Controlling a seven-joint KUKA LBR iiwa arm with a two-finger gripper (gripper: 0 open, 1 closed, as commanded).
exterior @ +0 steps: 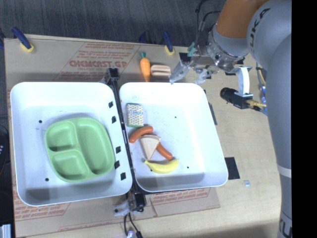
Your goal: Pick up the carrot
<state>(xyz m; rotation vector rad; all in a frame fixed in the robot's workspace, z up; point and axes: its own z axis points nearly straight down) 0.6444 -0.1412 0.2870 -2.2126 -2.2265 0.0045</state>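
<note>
The end effector (189, 74), fingers spread and holding nothing, hangs above the right bin's (198, 148) far rim, near the carrot (144, 68) lying on the surface (74, 58).

Red print on the cardboard sheet (89, 58) under my bins reads "CHEMCAST GP" near its far edge; the smaller lines blur. My arm's grey casing (262, 21) shows part of "KUKA".
</note>
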